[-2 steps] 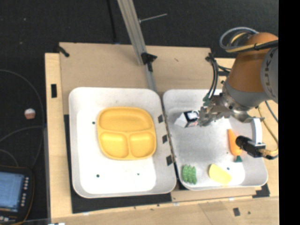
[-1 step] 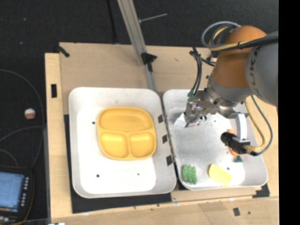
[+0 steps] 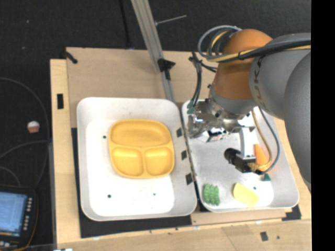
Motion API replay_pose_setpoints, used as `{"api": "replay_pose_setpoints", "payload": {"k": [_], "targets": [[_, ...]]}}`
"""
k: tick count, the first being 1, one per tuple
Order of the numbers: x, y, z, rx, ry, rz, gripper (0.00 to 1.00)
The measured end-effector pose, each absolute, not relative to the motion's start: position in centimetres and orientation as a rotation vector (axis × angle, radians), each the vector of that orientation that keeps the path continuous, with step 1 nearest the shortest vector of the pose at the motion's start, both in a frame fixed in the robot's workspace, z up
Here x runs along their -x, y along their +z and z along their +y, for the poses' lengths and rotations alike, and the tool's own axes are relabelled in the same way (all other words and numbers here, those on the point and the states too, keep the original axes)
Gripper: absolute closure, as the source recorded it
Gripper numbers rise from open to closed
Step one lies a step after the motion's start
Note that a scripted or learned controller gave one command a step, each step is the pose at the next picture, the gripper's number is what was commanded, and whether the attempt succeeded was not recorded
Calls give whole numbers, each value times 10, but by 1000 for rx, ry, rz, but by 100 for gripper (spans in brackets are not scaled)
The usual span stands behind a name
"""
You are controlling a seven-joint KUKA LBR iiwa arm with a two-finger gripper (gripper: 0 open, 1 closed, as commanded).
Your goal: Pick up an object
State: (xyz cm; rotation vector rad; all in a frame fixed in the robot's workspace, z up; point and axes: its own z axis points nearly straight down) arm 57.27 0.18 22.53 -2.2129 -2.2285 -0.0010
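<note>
Holding one yellow tray (image 3: 141, 148), one green piece (image 3: 211, 193), one yellow piece (image 3: 245, 194).

Even overhead light; white bins (image 3: 94, 156) bright, perhaps slightly soft focus.

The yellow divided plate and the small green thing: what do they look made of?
The yellow plate looks like moulded plastic: even colour, soft rounded edges, dull sheen. The green thing has a bumpy, knobbly surface, perhaps rubbery or soft plastic; it is too small to tell.

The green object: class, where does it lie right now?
In the camera view, the green object lies in the right bin, near its front left corner, just left of the yellow object.
</note>
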Motion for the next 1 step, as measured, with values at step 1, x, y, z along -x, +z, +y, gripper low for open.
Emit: {"api": "replay_pose_setpoints", "payload": {"k": [1], "targets": [[-578, 240, 53, 2212, -4, -2231, 100]]}}
